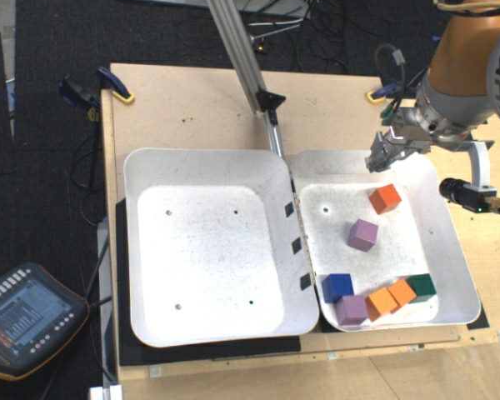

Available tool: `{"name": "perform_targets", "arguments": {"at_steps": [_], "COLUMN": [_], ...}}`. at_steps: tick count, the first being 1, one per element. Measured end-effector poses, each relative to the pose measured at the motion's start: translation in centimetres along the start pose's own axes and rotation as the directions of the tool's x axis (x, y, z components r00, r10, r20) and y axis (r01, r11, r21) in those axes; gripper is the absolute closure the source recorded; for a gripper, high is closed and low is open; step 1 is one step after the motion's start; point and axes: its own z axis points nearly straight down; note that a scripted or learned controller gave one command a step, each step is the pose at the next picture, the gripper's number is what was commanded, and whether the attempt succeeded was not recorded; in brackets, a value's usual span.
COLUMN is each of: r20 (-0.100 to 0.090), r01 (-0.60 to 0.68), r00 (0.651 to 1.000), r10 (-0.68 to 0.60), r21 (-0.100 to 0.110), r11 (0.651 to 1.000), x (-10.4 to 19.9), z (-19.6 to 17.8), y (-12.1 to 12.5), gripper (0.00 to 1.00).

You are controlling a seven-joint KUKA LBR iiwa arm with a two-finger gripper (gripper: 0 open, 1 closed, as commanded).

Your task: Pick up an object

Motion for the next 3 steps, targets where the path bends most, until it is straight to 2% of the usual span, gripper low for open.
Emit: {"name": "perform_targets", "arguments": {"at_steps": [2, 3], "r20": [-0.003, -0.003], "r01": [0.006, 0.006], "r00": [1.0, 1.0], "r10": [-0.006, -0.006], "r21": [0.008, 0.005], "r11": [1.0, 1.0], "x": [10.8, 16.4], "z": [2.9, 2.1], "y": [0.6, 0.4], "gripper": [1.0, 1.0]}}
